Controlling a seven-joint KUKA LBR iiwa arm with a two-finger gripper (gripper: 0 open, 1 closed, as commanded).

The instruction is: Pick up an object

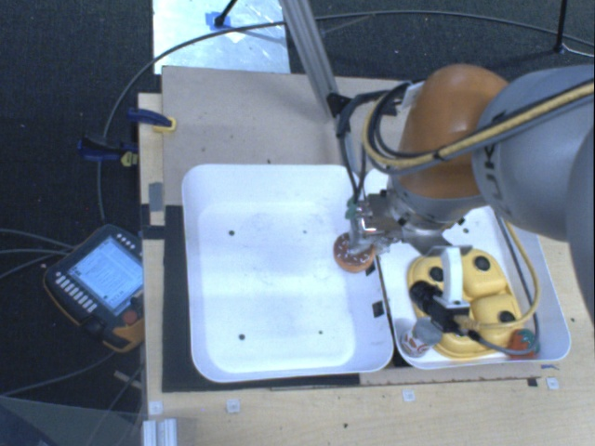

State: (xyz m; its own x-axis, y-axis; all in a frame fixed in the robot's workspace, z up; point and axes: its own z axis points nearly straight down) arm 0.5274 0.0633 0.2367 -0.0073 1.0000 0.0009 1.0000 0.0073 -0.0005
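Brown and round, a small disc-shaped object (353, 252) sits directly under my gripper (361, 233), at the right rim of the left bin (270, 342). Whether I grip it, I cannot tell. Beyond, in the right bin (554, 337), lies a yellow toy (474, 295), near but off to my right.

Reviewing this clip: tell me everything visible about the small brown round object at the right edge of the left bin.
The small brown round object looks like a flat disc, tan with a darker, bumpy rim, possibly a cookie-like toy. It sits at the left bin's right wall, directly under the hand, which seems to touch its upper edge. Whether it rests on the bin or is lifted cannot be told. Its material and underside are unclear.
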